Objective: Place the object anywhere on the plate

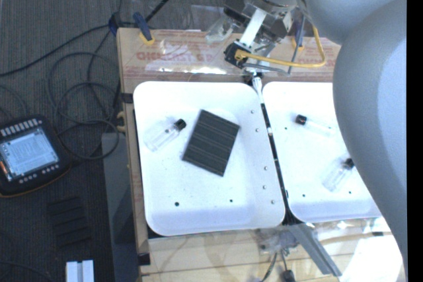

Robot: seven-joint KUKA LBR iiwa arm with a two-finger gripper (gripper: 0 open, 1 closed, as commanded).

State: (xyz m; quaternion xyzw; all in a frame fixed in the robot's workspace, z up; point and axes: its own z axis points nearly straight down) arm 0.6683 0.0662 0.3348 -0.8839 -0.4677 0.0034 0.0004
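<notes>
Robotics lab. Evidence: grey industrial arm [370, 43] over a wooden desk [178, 53], teach pendant [26, 155] on grey carpet [53, 3]. Loose black cables [73, 96] trail across the floor.

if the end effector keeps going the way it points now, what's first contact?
Probably the bench edge or the rims where the two white bins meet. The end effector hangs above the back of that seam, pointing down. Its height is unclear from this single view.
</notes>
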